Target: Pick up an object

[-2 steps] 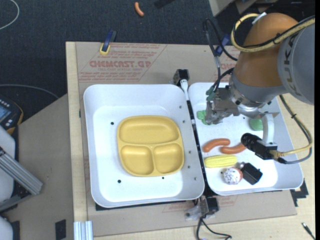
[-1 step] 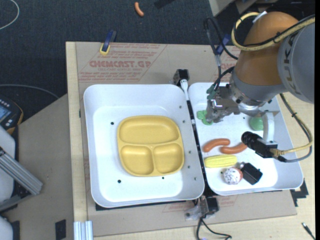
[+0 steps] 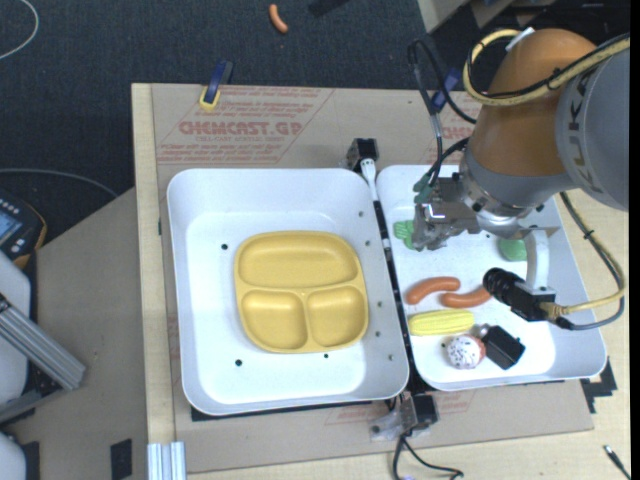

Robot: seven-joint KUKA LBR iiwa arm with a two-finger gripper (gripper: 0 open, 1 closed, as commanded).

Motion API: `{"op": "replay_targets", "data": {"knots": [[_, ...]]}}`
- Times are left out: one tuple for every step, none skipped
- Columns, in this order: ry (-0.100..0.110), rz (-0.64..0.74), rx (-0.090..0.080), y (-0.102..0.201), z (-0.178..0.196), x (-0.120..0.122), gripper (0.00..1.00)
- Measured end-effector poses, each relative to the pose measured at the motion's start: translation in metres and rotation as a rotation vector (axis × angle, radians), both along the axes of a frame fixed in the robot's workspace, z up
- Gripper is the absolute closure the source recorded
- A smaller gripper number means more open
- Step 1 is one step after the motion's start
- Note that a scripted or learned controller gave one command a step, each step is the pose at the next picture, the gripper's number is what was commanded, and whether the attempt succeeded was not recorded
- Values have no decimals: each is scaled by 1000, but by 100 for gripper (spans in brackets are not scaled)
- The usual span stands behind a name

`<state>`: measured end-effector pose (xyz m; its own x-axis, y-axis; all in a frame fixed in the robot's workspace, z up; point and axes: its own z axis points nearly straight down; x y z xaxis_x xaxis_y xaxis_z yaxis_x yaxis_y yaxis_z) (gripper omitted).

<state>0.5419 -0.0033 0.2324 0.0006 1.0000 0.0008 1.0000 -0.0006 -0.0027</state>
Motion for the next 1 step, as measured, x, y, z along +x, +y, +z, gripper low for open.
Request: {"op": "replay_targets", "data": {"knots": [[2, 0, -1, 0, -18, 8, 100]]}}
